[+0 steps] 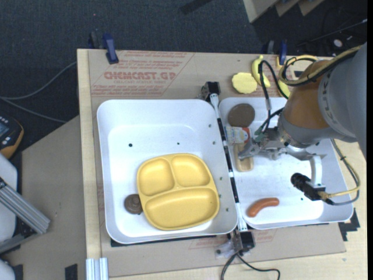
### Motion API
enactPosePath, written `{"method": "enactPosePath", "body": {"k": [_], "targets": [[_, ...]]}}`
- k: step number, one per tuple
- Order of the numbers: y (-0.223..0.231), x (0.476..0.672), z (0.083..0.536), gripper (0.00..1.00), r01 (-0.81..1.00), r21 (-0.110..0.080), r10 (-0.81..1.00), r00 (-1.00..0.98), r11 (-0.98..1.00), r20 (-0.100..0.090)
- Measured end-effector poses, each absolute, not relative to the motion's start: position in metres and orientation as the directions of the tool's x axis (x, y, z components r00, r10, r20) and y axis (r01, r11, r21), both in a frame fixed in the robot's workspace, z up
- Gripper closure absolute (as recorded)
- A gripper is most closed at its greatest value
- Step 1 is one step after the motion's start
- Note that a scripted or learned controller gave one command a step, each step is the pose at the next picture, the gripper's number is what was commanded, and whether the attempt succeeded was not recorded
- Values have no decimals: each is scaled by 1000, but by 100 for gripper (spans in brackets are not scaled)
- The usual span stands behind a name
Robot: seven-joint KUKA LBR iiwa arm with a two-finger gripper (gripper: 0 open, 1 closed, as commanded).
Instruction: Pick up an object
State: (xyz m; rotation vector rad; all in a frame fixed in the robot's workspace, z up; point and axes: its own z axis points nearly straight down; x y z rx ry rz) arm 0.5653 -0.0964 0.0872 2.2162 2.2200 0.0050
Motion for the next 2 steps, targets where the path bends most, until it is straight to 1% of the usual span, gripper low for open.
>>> {"method": "enactPosePath", "body": {"k": [2], "targets": [[-107, 576, 87, 0, 1000, 4, 1000, -2, 2, 0]]}}
